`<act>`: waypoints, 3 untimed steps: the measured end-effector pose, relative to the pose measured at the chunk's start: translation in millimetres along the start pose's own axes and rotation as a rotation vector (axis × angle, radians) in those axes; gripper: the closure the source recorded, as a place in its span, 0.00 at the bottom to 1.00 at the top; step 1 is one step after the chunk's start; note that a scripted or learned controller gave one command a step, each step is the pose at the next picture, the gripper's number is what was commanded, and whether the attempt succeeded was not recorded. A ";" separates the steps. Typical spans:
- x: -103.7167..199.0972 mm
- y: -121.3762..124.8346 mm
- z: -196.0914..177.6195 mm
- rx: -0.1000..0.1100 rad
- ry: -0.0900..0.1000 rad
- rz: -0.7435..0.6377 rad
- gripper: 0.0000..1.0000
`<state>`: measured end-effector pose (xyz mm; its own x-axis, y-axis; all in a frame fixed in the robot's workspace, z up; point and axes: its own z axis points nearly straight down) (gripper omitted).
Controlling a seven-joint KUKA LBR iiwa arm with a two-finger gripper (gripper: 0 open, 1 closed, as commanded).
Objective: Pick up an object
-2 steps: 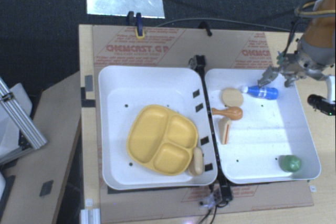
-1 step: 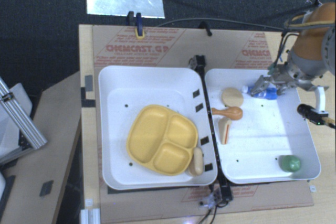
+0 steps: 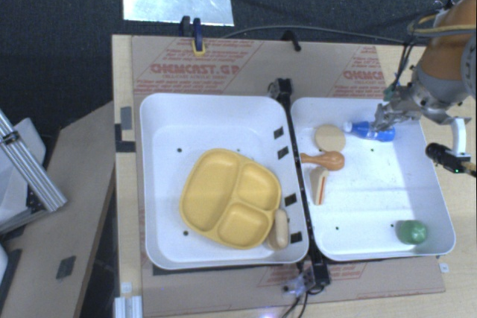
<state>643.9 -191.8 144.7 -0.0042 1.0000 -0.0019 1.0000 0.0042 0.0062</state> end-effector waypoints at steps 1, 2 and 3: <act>7.3 -1.0 -61.5 -0.002 0.000 -0.001 1.00; 7.1 0.4 -85.6 0.001 0.001 -0.001 1.00; 61.2 -24.9 -88.0 0.006 0.003 -0.004 1.00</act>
